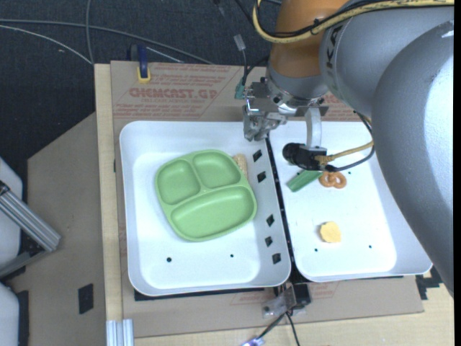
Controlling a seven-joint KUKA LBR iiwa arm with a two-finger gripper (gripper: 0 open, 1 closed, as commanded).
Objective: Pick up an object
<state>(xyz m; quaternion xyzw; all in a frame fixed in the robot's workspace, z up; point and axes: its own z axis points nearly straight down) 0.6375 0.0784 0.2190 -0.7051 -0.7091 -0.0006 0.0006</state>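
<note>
gripper [253, 130]: hanging over the back end of the ridge where the two bins meet, honestly can't tell if it's apart or together from this angle
arm [374, 56]: grey with the orange band, coming in from the right
green strip [304, 180]: closest loose thing, lying flat in the right bin [392, 215], near the back
pretzel [333, 180]: just beside the strip, on its right
yellow chunk [330, 232]: same bin, nearer the front, well apart from the other two
green plate [205, 193]: three sections, middle of the left bin [133, 193]
tan bit [240, 166]: tucked against the plate's back right corner
cardboard [180, 92]: red lettering, under both bins
</note>
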